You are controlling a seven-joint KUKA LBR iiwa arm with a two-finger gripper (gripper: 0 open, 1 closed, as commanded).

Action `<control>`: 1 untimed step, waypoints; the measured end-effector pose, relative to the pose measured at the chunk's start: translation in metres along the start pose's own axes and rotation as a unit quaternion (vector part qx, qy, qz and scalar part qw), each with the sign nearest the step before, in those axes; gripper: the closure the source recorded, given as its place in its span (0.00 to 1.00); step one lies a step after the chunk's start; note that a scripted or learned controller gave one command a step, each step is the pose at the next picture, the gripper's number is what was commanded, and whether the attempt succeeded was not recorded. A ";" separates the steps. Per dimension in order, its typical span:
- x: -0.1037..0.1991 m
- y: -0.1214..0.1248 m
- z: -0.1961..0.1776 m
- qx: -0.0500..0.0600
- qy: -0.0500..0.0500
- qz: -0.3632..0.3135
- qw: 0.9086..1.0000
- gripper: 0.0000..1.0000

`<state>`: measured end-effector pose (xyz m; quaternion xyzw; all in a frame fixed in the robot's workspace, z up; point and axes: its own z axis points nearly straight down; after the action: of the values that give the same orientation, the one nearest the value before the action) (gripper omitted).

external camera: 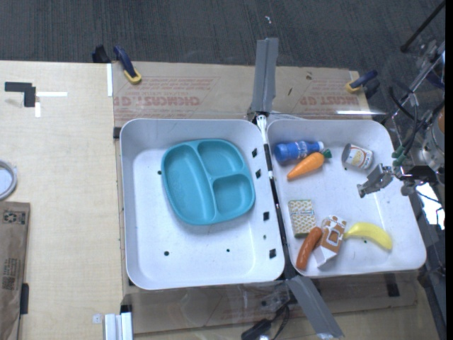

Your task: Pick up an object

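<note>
My gripper [373,182] hangs over the right side of the right bin [403,261], reaching in from the right edge. No object is seen in it. Below it lies a yellow banana [369,235]. Up and to its left is a small tin can [358,157] on its side. Further left lie an orange carrot [307,166] and a blue bottle [297,149], touching each other. Near the bin's front are a tan cracker box [303,216], a red sausage [308,247] and a small orange and white carton [332,236].
The left bin [141,261] holds a teal divided plate [208,181]. A grey post [265,76] rises behind the seam between the bins. Yellow and blue clamps [127,65] sit on the cardboard at the back. Cables and the arm crowd the right edge.
</note>
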<state>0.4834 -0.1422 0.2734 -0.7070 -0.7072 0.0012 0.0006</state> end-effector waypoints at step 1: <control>0.026 -0.007 0.164 0.001 0.001 0.025 1.000 0.00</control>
<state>0.4765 -0.1168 0.1093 -0.7243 -0.6895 0.0012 0.0017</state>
